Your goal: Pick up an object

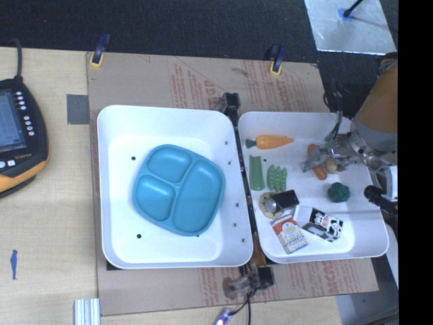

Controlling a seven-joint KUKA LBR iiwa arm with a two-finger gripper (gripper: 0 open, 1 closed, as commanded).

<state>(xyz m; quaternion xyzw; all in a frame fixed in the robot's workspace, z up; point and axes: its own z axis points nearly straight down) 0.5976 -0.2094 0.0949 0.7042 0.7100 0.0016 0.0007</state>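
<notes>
Objects for picking all sit in the right bin (379, 249), while the left bin (111, 242) carries a blue divided plate (179, 189), so I'd guess things are meant to cross from one to the other. Going rightward: a green strip (256, 172), an orange carrot (274, 141), a small card packet (290, 235), a dark green lump (339, 193). Above a reddish piece (318, 160) sits the gripper (329, 156), whether apart or together I cannot tell; pale wood bench (54, 249), cardboard underlay.
</notes>
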